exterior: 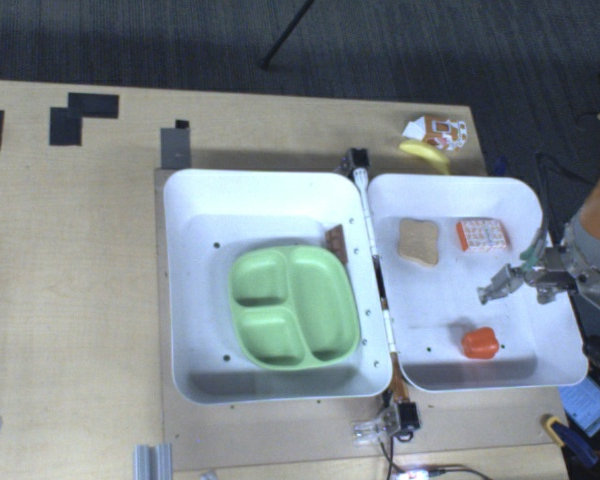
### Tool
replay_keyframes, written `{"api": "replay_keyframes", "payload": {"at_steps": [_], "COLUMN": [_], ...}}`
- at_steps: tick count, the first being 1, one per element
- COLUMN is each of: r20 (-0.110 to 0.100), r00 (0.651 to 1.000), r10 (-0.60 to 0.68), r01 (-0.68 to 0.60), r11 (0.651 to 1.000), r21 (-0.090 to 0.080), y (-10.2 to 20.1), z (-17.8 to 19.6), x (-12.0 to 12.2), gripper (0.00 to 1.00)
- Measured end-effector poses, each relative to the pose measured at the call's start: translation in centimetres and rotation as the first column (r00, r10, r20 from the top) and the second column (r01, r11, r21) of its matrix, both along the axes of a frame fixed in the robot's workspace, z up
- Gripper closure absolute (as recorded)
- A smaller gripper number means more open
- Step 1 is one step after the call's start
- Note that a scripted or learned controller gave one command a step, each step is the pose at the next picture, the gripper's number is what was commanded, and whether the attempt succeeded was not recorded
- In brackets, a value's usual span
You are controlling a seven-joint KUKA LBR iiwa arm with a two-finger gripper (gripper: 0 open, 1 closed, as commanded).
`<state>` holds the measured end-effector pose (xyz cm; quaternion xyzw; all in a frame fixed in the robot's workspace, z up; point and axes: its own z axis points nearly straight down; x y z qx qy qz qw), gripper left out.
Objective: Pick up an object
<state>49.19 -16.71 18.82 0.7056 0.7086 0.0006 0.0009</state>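
**Over the right bin, nothing held by the gripper**

Toward the near edge of the right bin [520,203], a small red-orange object [481,343] is seen lying on the white floor, apart from everything else. Farther back in the same bin, a tan, bread-like piece [419,241] is placed left of centre, and a small red-and-white patterned box [481,234] is set just to its right, the two being near each other but not touching.

The gripper [502,286] is positioned over the right part of this bin, between the patterned box and the red-orange object. Its fingers are seen slightly parted, and nothing is gripped between them; no object is touched. The arm [598,230] is extended in from the right, with an orange surface visible at the frame edge.

The left bin [195,228] is occupied by a green divided tray [293,305] with three compartments, and a small brown item [334,240] is lodged just behind the tray near the wall between the bins.

Beyond the bins, on the wooden bench [70,288], a yellow banana-shaped toy [422,152] and a small printed packet [442,131] are seen lying together.
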Motion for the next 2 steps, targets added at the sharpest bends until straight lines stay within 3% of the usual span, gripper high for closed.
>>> {"api": "replay_keyframes", "payload": {"at_steps": [1, 2], "r20": [0.006, 0.004], "r00": [1.0, 1.0], "r10": [0.0, 0.002], "r01": [0.0, -0.002], "r11": [1.0, 1.0], "r21": [-0.001, 0.001], "y": [2.9, 7.7], "z": [-10.2, -10.2], "x": [4.4, 9.7], "gripper": [0.0, 0.0]}}
